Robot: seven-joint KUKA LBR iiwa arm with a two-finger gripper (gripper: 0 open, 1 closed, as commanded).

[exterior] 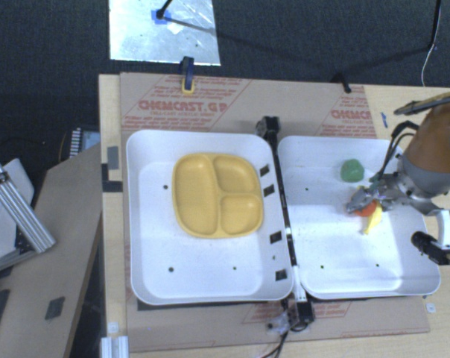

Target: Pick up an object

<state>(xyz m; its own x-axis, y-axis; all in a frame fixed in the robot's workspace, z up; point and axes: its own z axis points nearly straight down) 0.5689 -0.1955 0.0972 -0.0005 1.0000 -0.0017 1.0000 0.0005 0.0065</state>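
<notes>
The gripper (361,202) was low in the right bin (337,274), just over a small orange piece (371,210) with a yellow stick (371,223) touching it below. Whether the claw was open or closed, I could not tell, because the metal parts were too small and blurred.

In my judgement, the main danger was a bad grip. The orange piece and the yellow stick lay against each other, so the gripper could catch both, or push one away and close on nothing. Both things looked small and light, so they could slide on the smooth white floor of the bin.

A green ball (352,171) rested near the gripper, a little further back in the same bin. It could roll if the arm (433,155) touched it, I think. It did not stand in the way of the gripper.

The left bin (147,274) held a yellow tray (216,194) with three compartments. It was well apart, behind the black divider (279,200) between the bins.
</notes>
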